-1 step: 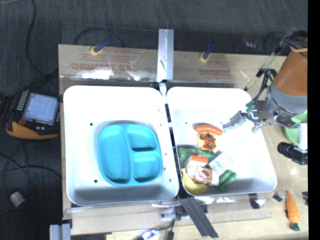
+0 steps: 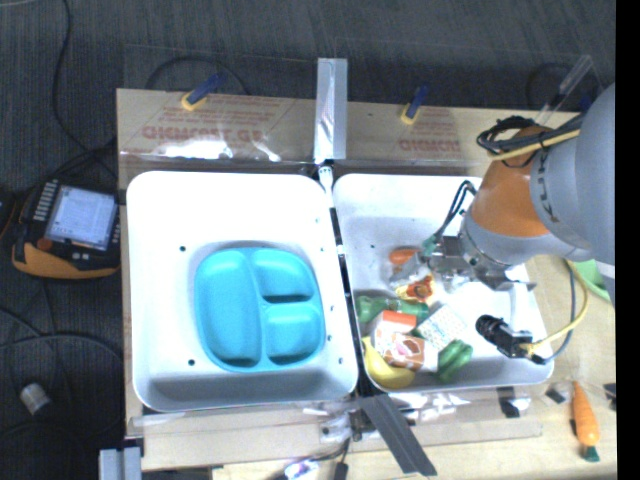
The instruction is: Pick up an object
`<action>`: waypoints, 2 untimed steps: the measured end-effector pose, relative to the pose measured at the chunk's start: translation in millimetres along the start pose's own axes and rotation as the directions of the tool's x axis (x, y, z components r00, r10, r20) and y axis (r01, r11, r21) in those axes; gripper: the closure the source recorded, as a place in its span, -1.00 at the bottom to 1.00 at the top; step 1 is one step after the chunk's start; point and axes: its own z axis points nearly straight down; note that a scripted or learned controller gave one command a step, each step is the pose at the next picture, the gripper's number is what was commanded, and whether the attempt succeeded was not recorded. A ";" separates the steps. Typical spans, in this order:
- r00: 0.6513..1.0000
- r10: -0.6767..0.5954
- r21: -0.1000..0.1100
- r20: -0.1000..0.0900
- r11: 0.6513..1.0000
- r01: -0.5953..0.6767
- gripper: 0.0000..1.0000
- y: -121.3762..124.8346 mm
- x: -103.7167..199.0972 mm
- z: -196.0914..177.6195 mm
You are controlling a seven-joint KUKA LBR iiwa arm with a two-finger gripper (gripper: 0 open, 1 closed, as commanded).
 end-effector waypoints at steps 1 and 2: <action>1.000 0.001 0.003 -0.001 1.000 -0.001 1.00 -0.7 -0.5 -8.4; 0.999 0.053 0.002 0.002 0.999 -0.053 1.00 -16.9 13.2 -125.3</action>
